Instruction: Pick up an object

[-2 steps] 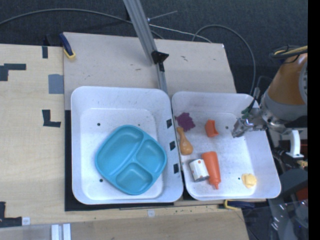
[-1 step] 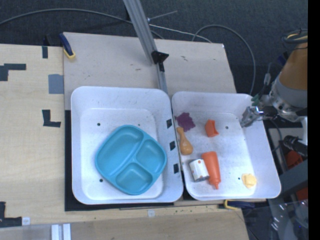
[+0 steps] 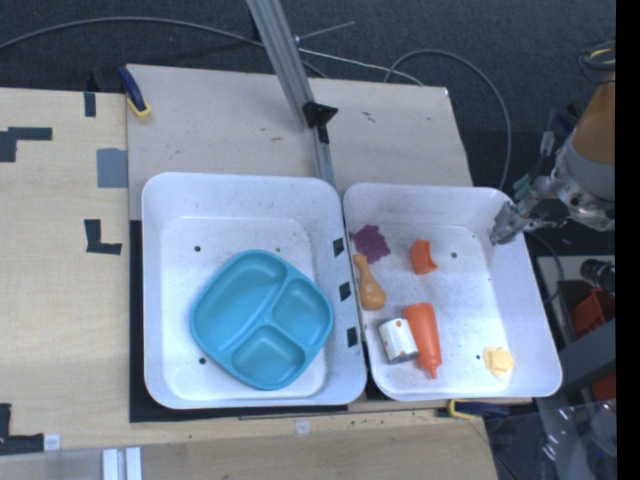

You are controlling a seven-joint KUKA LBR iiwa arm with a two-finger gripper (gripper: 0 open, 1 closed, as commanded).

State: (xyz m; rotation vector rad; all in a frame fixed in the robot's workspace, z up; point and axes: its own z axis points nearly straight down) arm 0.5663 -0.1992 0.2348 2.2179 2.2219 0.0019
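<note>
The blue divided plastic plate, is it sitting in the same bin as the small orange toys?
No, the blue divided plastic plate lies alone in the left white bin, apart from them.

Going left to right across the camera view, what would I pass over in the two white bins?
Blue divided plate → purple piece → orange carrot-like toy → small yellow piece → the gripper, poised at the right bin's far right edge.
</note>
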